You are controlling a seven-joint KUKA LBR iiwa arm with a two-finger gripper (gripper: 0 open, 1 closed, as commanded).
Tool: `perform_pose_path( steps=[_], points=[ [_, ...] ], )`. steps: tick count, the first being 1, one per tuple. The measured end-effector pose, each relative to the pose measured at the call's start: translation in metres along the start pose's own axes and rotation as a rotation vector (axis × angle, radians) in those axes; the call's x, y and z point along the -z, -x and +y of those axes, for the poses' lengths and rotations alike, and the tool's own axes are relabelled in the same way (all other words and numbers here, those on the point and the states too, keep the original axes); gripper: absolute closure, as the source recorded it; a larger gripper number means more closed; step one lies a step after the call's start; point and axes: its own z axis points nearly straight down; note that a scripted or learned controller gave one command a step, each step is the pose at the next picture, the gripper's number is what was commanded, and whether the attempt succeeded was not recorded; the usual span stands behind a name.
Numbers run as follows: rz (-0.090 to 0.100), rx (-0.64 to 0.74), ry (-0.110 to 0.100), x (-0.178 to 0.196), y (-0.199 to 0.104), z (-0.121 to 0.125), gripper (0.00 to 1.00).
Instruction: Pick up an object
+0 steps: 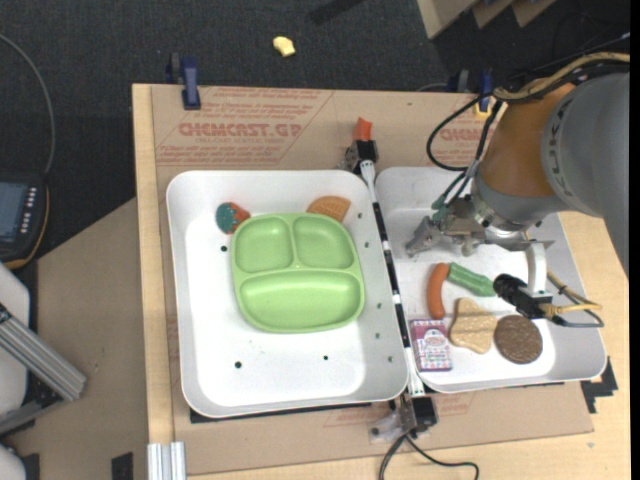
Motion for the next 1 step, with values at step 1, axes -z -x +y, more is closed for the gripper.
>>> perform_pose_path(
  steps=[1],
  points=[
    [0.001,-0.002,-0.006,-0.0106,0.0095,-0.0443,0.0]
  ],
)
